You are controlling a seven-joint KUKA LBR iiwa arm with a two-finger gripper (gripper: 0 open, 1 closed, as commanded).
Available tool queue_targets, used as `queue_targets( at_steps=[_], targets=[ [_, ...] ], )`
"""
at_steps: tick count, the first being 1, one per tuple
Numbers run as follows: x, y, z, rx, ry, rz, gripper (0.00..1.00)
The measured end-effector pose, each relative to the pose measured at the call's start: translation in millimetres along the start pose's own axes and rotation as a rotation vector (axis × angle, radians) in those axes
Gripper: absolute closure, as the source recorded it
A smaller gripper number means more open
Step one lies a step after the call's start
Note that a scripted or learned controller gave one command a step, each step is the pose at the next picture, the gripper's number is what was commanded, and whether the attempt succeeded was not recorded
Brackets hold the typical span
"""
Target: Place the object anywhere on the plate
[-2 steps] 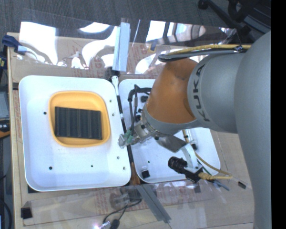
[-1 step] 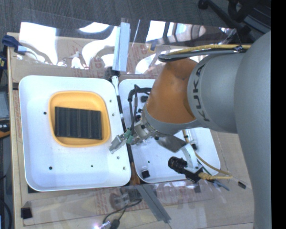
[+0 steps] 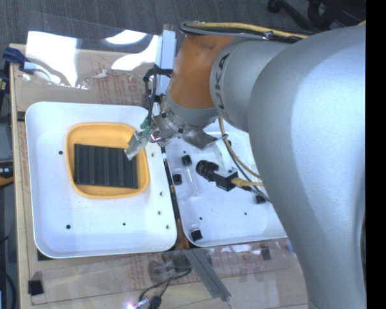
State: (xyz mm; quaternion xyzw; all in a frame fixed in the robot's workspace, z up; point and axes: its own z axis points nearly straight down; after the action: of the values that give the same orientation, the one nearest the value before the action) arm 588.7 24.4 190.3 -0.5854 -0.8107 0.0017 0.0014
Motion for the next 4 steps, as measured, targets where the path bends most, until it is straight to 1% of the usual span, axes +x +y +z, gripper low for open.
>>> queue_targets(
  at_steps=[1,2,3,4],
  targets=[
    [-25.2,13.5,-1.8,-0.004,-0.001,-0.113,0.0],
    [-63.5,50.8,-46.0,-0.005,-0.001,-0.226,0.0],
    [-76.1,46.4,-1.9,-0.002,-0.001,-0.812,0.0],
    [-73.5,26.8,-1.3,-0.002,0.0,-0.864,0.0]
  ],
)
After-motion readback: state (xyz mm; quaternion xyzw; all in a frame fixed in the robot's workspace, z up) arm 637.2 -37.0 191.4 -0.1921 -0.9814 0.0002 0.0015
